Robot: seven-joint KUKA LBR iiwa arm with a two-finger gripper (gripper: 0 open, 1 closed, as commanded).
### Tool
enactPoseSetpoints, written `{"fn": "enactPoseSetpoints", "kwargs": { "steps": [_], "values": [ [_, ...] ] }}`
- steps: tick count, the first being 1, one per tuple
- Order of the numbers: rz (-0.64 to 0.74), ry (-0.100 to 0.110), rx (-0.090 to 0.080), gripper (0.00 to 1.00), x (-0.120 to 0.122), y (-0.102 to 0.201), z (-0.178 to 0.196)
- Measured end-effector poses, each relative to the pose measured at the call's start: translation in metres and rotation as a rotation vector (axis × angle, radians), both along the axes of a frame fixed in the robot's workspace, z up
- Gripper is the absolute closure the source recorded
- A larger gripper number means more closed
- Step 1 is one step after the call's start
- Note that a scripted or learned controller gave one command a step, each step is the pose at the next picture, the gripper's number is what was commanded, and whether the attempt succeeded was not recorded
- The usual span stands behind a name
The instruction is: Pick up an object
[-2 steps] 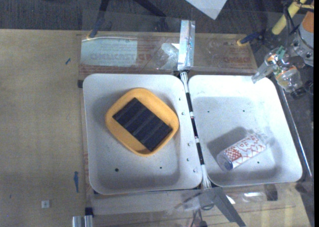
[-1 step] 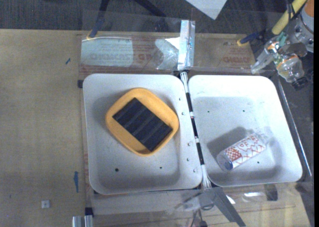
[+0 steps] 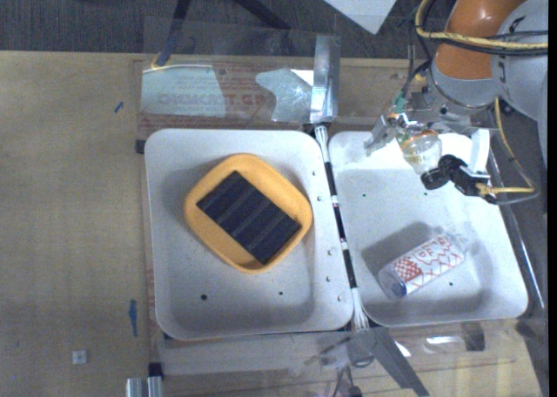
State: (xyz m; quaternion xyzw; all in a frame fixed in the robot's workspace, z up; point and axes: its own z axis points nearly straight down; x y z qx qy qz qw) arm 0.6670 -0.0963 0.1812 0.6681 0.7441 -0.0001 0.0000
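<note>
I can make out no readable brand anywhere. The bottle in the right bin wears a white wrap with a red zigzag-and-diamond pattern, but if there are letters in it they are too small for me to read. The clear sheet lying on the surface at the bins' 12 o'clock side carries faint pale print that I cannot decipher either.

My hand sits over the far edge of the right bin, at about 12 o'clock from the bottle and well apart from it. From this angle it is a cluster of metal, cable and a glinting part, and I cannot tell how it is set or whether it touches the bin. I see nothing gripped in it.

The bottle lies on its side on the floor of the right bin, toward the near half. Its long axis runs from about 8 o'clock to 2 o'clock: the dark blue cap end points to 8 o'clock, the clear end to 2 o'clock.

In the left bin an orange-yellow tray-like object with a dark ribbed panel on top sits near the middle, turned diagonally.
</note>
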Motion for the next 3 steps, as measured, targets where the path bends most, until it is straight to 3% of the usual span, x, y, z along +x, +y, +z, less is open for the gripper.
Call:
{"fn": "enactPoseSetpoints", "kwargs": {
  "steps": [1, 2, 3],
  "values": [
    [-0.050, -0.003, -0.002, 0.00, 0.000, -0.061, -0.004],
    [0.125, 0.001, 0.001, 0.00, -0.109, -0.072, -0.037],
    [0.128, -0.008, 0.004, 0.00, -0.053, -0.111, -0.094]
  ]
}}
